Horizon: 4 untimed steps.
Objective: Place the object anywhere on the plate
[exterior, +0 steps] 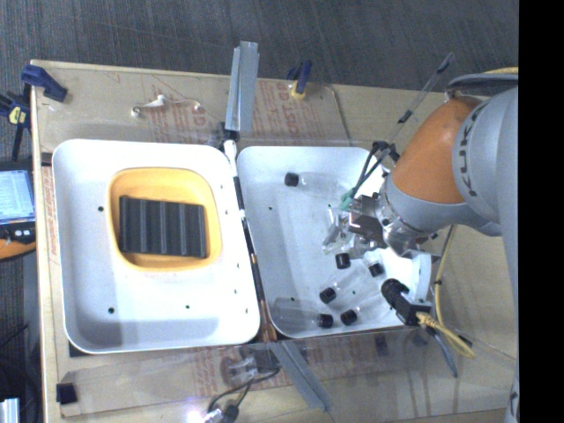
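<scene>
1. The bench (115, 377) fills most of the frame, a tan board with blue clamps at its upper left edge and near the top centre.
2. The arm (458, 161) comes in from the right of the frame, grey with an orange band, and bends down over the right bin.
3. The left bin (79, 307) sits in the left half of the frame, white and shallow.
4. The right bin (273, 245) lies just beside it, in the centre right of the frame.
5. The plate (163, 183) rests in the left bin, toward its upper middle: yellow-rimmed, with a dark ribbed centre.
6. The gripper (352, 232) hangs low over the right part of the right bin; whether its fingers are apart or together, I cannot tell.
7. Several small dark pieces (335, 296) lie scattered in the right bin, most near its lower edge, one (291, 180) near its top. Which of them is the object to move, I cannot tell.
</scene>
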Tool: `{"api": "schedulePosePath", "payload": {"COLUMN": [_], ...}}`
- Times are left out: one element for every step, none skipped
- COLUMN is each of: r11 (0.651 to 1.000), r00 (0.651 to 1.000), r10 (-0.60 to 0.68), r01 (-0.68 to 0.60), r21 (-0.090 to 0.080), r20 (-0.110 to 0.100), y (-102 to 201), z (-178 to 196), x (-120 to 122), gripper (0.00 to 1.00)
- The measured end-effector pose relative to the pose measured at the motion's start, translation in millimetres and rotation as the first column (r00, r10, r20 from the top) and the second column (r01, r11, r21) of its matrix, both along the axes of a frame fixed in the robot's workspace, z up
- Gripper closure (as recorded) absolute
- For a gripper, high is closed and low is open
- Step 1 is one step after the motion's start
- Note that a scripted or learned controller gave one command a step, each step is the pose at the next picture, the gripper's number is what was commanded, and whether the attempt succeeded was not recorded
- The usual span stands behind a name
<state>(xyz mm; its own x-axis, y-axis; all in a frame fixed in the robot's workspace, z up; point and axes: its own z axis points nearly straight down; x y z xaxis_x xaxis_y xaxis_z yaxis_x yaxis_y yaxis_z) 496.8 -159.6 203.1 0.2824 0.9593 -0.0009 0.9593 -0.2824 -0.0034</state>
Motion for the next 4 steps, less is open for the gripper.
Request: {"api": "schedulePosePath", "payload": {"r11": [0.993, 0.971, 0.873, 0.752], "r00": [0.993, 0.971, 0.873, 0.752], "r10": [0.121, 0.238, 0.487, 0.659], "r01": [-0.121, -0.238, -0.487, -0.659], "r21": [0.001, 0.001, 0.003, 0.004], "r20": [0.001, 0.000, 0.000, 0.000], "y": [39, 110, 118, 144], "z": [87, 27, -12, -12], "x": [64, 132, 123, 102], "gripper": [1.00, 1.00, 1.00, 1.00]}}
